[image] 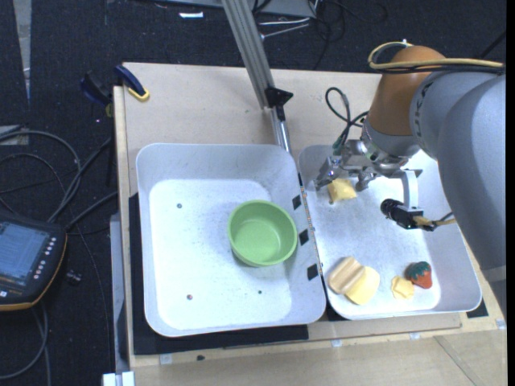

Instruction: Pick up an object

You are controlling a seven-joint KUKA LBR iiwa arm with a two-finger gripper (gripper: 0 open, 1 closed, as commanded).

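Camera view: gripper (344, 177) hangs over the right bin (451, 296), a yellow piece (343, 190) right at its fingers — gripped or not, cannot tell. Near the front rim lie pale slices (354, 280), a small yellow bit (402, 288) and a strawberry (419, 274). Green bowl (261, 232) sits in the left bin (161, 215). Wooden bench (201, 103), cables behind.

You have the bowl (262, 232) in the left bin (161, 215) | right of the bowl, the right bin (451, 292) holds a banana piece (352, 279), a small block (402, 288), a strawberry (419, 274) | behind those, another piece (343, 190) under the gripper (348, 177)
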